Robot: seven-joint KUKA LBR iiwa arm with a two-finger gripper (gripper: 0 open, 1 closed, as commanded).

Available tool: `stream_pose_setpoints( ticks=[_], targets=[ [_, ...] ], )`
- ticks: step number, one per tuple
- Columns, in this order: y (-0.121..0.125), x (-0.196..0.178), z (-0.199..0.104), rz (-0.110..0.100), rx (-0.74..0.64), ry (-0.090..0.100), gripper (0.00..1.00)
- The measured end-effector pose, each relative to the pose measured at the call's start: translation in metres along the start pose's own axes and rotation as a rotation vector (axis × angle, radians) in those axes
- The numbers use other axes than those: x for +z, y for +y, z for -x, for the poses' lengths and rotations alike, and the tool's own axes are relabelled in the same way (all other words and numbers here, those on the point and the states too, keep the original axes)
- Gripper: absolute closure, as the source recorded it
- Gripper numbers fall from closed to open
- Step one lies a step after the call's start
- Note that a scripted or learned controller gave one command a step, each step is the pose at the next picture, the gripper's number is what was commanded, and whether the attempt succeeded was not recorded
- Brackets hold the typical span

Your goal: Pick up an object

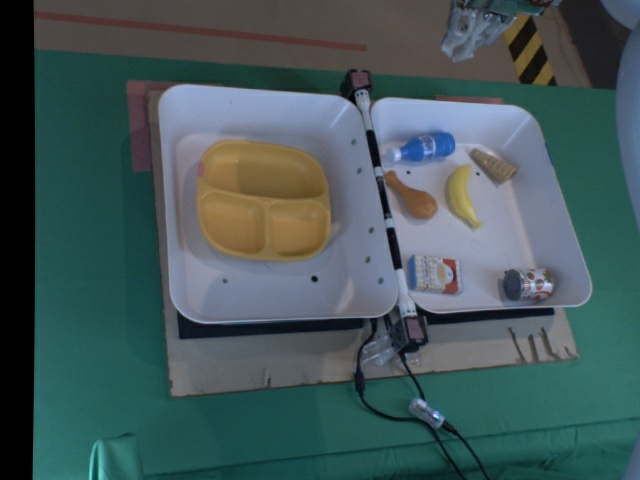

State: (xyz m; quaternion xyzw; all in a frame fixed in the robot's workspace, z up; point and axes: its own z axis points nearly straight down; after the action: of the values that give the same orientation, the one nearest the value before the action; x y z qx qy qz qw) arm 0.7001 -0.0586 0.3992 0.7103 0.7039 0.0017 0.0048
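From the camera view above the surface, we find our claw high at the top, beyond the far rim of the right bin and well apart from everything in it. We cannot tell how far it is open from this angle, and we see nothing caught in it.

The things we could pick all lie in the right bin: a blue bottle on its side near the far wall, a cone-shaped piece just beside it toward the right, a banana in the middle, a drumstick near the divider, a small box toward the near wall, and a can on its side in the near right corner. The left bin carries a yellow divided tray.

We judge the task as not yet begun in any way that shows: no object is lifted, and the approach, the descent, the grasp and the lift all remain.

As for room, the banana and the drumstick lie with open floor around them, so we judge them the easiest to reach. The can sits close to the bin's sloping corner and the bottle close to the far wall, where the rims may crowd the claw. The box lies near the divider strip.
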Motion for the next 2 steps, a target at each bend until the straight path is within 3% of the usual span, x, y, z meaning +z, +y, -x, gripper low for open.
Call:
stream_pose_setpoints(
  ticks=[2],
  targets=[
    [0.0,0.009,0.05,0.004,0.0,-0.003,1.0]
  ],
)
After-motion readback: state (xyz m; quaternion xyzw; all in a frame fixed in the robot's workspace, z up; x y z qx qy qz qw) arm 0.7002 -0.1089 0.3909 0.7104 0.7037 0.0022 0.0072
